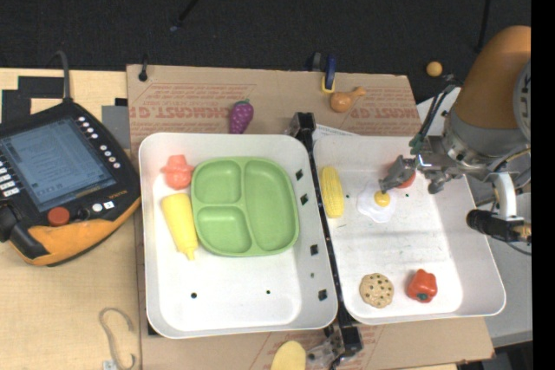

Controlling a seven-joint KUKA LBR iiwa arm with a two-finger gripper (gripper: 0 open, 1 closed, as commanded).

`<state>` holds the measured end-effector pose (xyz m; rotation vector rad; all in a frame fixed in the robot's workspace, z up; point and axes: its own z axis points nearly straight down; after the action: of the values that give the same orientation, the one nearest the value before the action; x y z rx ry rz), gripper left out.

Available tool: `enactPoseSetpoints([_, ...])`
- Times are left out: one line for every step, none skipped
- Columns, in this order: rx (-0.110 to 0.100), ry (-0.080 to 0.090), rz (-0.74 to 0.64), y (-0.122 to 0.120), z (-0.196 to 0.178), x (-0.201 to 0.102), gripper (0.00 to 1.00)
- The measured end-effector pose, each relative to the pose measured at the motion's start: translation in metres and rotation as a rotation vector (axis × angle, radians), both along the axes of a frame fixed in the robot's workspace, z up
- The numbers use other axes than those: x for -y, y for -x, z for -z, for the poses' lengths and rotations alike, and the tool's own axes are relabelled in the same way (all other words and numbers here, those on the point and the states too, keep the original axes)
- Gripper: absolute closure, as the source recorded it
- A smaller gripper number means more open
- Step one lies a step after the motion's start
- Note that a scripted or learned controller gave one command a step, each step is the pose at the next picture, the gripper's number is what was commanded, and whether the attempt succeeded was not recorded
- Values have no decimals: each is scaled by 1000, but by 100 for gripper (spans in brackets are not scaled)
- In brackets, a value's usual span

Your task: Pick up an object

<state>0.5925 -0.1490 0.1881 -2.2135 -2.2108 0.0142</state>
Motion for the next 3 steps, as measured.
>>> enactPoseSetpoints([13,2,-2,-3,-8,0,0])
enactPoseSetpoints([10,2,-3,-2,38,6,0])
enactPoseSetpoints([10,1,-7,-4,101,-2,0])
